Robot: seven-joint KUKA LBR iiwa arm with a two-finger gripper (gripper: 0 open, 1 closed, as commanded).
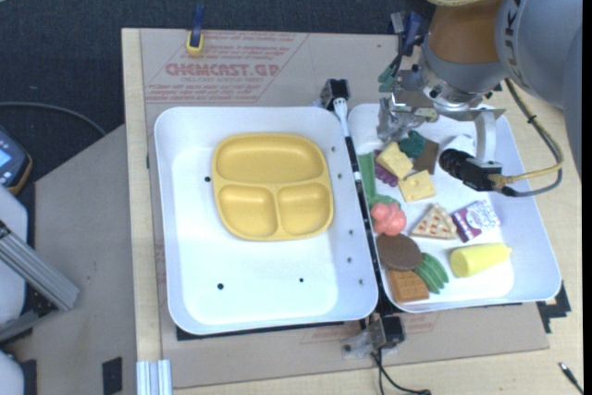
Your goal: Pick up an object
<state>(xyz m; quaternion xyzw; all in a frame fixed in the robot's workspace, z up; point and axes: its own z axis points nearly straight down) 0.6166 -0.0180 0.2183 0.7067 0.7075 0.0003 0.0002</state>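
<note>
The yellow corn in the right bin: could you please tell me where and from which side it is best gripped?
Grip the corn across its middle, coming straight down from above. It lies on its side, long axis roughly left to right, with bare bin floor in front of it and behind it, so fingers should fit either side. Its rounded body may roll, so close across the narrow width.

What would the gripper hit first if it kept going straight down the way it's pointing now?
Probably the yellow cheese wedge at the top of the right bin. The gripper hangs just above it, pointing down, with a dark green piece right beside. Depth is hard to judge from this slanted view, so it might land on either.
</note>
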